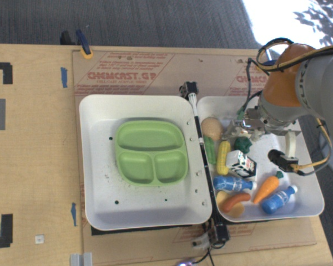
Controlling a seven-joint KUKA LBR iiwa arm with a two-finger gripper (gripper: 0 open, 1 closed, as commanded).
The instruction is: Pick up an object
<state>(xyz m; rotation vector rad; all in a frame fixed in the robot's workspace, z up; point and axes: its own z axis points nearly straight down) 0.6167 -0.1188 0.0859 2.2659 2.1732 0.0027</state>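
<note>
- Tan bench (28,165) under dark carpet; brown sheet (127,73) reads "CHEMCAST".
- Left bin (94,165) holds a green divided tray (151,151), well left of the gripper (243,127).
- Right bin (313,201): toys crowd below the gripper; dark green piece (243,144) just beneath. Finger opening cannot be told.

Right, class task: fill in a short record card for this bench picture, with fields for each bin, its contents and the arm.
left bin: holds a green divided plate
right bin: holds toy food
items seen: potato, corn cob, carrot, blue bottle, black and white carton
arm: reaches in from the right, over the right bin
pincer: low over the toys beside the potato; grip cannot be judged
</note>
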